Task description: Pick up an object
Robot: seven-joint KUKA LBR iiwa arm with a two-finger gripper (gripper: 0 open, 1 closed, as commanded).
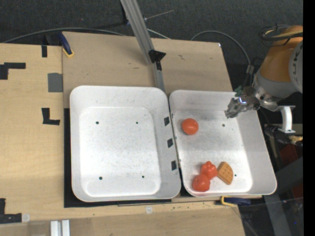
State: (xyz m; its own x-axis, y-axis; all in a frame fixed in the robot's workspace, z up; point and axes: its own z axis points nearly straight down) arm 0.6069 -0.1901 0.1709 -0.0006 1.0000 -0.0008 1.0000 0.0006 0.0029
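Desk (113, 63) of pale wood carries two shallow white bins (side by side). The right bin (256, 146) holds three red-orange round toys (190, 126) and one tan waffle-like piece (225, 172). Whether the claw (232, 110) above its far edge is open, I cannot tell.

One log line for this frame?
gripper: above right bin upper right, nothing held | right bin: orange ball, red pepper, tomato, waffle

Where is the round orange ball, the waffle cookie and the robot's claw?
round orange ball (190, 127), camera view, its middle
waffle-like biscuit (225, 172), camera view, its top face
gripper (233, 109), camera view, between its fingertips
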